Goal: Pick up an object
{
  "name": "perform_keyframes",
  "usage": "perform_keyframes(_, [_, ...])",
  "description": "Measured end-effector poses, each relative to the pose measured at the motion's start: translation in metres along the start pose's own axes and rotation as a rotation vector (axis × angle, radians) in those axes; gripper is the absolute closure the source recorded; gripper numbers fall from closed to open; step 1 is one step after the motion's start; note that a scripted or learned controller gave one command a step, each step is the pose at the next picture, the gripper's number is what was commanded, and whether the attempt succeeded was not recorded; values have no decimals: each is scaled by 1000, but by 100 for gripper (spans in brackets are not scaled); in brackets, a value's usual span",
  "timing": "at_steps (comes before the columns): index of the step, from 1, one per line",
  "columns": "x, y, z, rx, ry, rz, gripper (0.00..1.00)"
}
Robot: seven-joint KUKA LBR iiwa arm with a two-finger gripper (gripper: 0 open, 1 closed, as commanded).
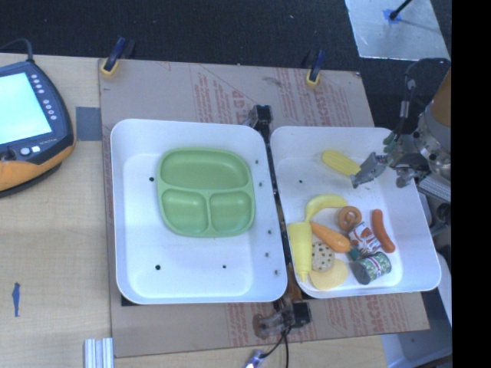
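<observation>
I am reaching in over the far right corner of the right bin [418, 205], with my hand [387, 169] hanging above bare white floor and its two fingers spread wide, nothing between them. I am reading this as the approach step: no object has been chosen by contact, and the lift is not yet begun.

The nearest candidate is the yellow corn cob [340, 162], lying just beside my left fingertip and apart from the rest. The others are crowding the near half of the same bin: a banana [325, 203], a pretzel-like brown ring [349, 218], a sausage [383, 230], a carrot [331, 238], a yellow bottle [300, 248], a small can [372, 267], and what may be a cookie on a pale yellow piece, though that heap is too tangled for me to be sure. I am counting one of each.

For the next move I am judging that I need to shift toward the corn, straddle its short axis, drop until the fingers flank it, then close. The clustered items would be harder to single out.

There are two bins; the left bin [130, 205] is holding one green divided plate [205, 192].
</observation>
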State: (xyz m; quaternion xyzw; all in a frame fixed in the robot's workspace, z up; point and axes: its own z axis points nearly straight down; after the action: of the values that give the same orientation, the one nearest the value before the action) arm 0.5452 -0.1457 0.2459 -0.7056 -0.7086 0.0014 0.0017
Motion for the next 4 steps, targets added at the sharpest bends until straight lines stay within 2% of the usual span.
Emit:
perform_keyframes(1, [11,9,153,-2,-1,-2,0])
perform_keyframes(2, [8,10,142,-1,-5,-4,100])
perform_keyframes(3, [8,10,142,-2,-5,-4,0])
perform_keyframes(4, [7,9,132,0,-7,-6,100])
